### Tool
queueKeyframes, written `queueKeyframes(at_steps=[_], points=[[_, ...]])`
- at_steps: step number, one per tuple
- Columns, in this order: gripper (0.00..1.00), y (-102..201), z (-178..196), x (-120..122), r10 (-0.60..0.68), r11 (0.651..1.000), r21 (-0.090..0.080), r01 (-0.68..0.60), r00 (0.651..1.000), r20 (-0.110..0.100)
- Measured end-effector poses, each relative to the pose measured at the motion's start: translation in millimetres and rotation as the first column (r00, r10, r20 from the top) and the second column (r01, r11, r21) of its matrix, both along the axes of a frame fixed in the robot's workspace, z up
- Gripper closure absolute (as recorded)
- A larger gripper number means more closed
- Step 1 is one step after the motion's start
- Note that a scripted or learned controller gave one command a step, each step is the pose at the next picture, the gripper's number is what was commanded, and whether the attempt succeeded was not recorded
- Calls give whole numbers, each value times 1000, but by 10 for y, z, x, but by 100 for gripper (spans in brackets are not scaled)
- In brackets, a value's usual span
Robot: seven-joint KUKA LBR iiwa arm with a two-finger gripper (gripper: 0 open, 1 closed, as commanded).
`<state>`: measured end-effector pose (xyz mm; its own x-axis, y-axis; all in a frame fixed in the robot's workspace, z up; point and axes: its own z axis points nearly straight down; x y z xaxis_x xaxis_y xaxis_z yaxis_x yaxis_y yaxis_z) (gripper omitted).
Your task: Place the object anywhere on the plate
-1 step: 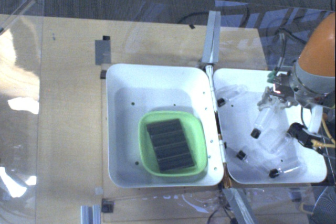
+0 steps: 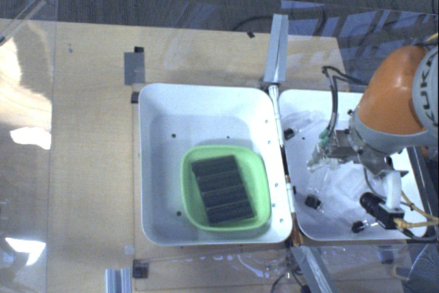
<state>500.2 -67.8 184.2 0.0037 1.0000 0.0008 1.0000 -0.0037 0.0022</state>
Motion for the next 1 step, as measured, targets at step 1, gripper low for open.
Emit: queueKeyframes(at_steps=[1], points=[[100,801,413,24,323,946,-3,-323,946,8]])
